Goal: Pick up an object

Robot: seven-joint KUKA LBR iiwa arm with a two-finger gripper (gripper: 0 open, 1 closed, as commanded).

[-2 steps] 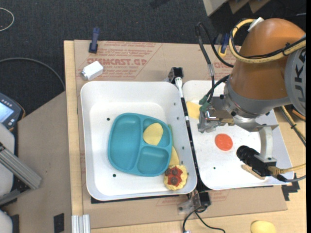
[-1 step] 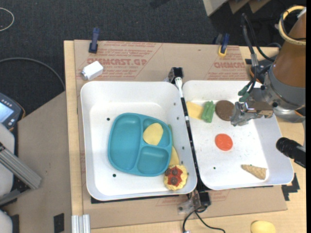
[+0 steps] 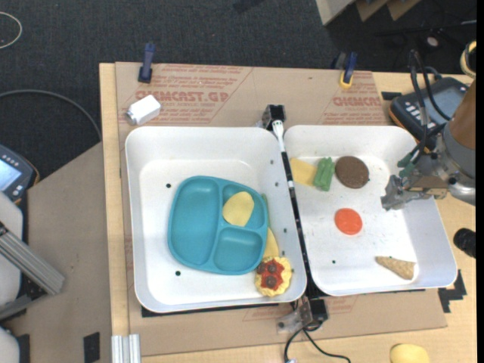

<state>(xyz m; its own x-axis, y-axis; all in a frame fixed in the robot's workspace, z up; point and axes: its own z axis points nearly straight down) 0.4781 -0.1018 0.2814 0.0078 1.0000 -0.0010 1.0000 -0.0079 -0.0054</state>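
Note:
My gripper [image 3: 396,193] hangs over the right side of the right bin [image 3: 423,278], on the grey arm that comes in from the right edge. Nothing shows in its grasp. To its left in that bin lie a brown round disc [image 3: 352,172], a green piece [image 3: 324,173] and a yellow wedge [image 3: 302,172]. An orange disc [image 3: 349,221] lies lower left of the gripper, and a tan wedge [image 3: 396,266] sits near the bin's front edge.
The left bin [image 3: 147,225] holds a teal divided tray [image 3: 203,229] with a pale yellow piece [image 3: 239,209] in it. A red-and-yellow pizza-like piece [image 3: 273,275] and a yellow strip [image 3: 271,242] lie beside the tray. A white block [image 3: 144,110] rests on the cardboard behind.

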